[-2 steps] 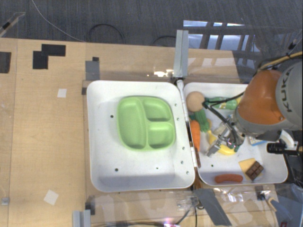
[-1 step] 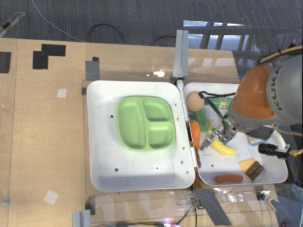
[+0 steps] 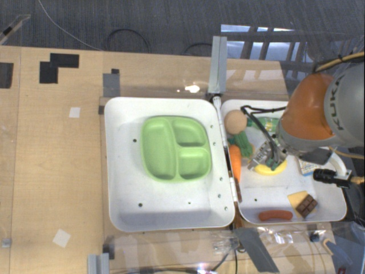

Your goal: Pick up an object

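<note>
The arm reaches in from the right, and my gripper [image 3: 266,158] hangs low in the right bin [image 3: 328,210], right over a yellow piece [image 3: 263,169] that looks like a banana. Whether anything sits between the fingers is hidden by the wrist. Just left of the gripper lie a green vegetable [image 3: 244,142], an orange carrot [image 3: 234,162] and a tan egg-like ball [image 3: 235,121]. Near the bin's front edge sit a red sausage [image 3: 276,215], a yellow cheese wedge [image 3: 296,199] and a brown chocolate block [image 3: 307,206].
The left bin [image 3: 122,210] holds a green divided plate [image 3: 174,147]. A metal divider post [image 3: 217,67] stands behind the gap between the bins. Black cables [image 3: 259,121] loop from the arm over the right bin. A white card [image 3: 311,166] lies under the arm.
</note>
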`<control>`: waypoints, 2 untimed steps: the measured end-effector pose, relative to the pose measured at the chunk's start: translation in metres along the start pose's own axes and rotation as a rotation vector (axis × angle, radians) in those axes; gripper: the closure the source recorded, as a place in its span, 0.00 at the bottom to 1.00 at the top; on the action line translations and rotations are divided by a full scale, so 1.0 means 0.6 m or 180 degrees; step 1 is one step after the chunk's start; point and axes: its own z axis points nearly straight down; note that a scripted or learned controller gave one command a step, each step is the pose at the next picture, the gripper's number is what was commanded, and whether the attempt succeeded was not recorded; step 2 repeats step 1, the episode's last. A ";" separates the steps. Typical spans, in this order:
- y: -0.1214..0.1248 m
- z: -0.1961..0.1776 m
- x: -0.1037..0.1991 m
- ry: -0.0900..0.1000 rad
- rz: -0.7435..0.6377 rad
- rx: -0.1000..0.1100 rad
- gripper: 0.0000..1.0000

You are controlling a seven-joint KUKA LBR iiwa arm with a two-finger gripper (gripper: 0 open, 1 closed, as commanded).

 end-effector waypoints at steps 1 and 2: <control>0.038 -0.259 -0.033 0.0026 0.0456 0.0015 1.00; 0.038 -0.259 -0.033 0.0026 0.0456 0.0015 1.00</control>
